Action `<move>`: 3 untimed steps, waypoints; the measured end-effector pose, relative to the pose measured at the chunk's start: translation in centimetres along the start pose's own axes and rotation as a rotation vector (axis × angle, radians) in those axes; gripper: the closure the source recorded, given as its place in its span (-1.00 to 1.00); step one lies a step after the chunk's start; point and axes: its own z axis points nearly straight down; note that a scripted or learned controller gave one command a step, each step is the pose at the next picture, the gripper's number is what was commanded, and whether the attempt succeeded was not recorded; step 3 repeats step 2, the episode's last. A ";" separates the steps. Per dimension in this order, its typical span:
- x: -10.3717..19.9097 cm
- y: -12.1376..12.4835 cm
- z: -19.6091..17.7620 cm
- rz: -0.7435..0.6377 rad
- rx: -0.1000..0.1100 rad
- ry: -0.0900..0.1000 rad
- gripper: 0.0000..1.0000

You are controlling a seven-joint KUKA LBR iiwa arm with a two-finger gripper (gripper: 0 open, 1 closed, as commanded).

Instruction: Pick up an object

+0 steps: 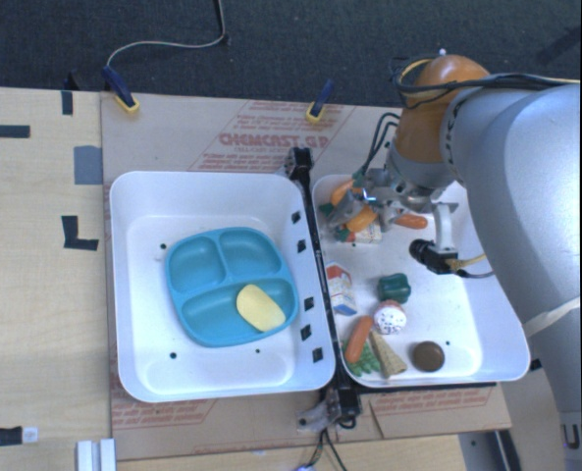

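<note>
So the arm (pixel 506 155) comes in from the right of the frame and is bent down over the upper end of the right bin (pixel 487 356). The gripper (pixel 369 209) sits low in a little heap of toy food (pixel 354 219) in that bin's upper left corner, just beside the divider between the two bins. Whether the claw is apart or together I honestly can't tell, the wrist and the clutter hide it, so I won't call anything grabbed.

The task just says pick up an object, so my guess is the program is going for something in that heap, orange and brown bits bunched together. Packed like that, it's a tricky spot: a grab could pinch two things or just shove them against the wall.

The rest of the right bin is easier pickings, spread out more. A green block (pixel 395 286) sits mid-bin, a white ball with red marks (pixel 391 318) just below it, a carrot (pixel 358 337) lying at a slant near the lower left, a brown round thing (pixel 428 355) at the lower right, and a small white packet (pixel 339 286) by the divider.

The left bin (pixel 133 292) holds a blue divided plate (pixel 230 285) with a yellow piece (pixel 259 307) in its lower right compartment, well apart from the arm.
</note>
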 end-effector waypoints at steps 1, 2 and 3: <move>0.0 0.0 0.0 0.001 0.000 -0.001 -1.00; 0.0 -0.1 -0.9 0.001 0.003 -0.001 1.00; 0.0 -0.1 -0.9 0.001 0.003 -0.001 1.00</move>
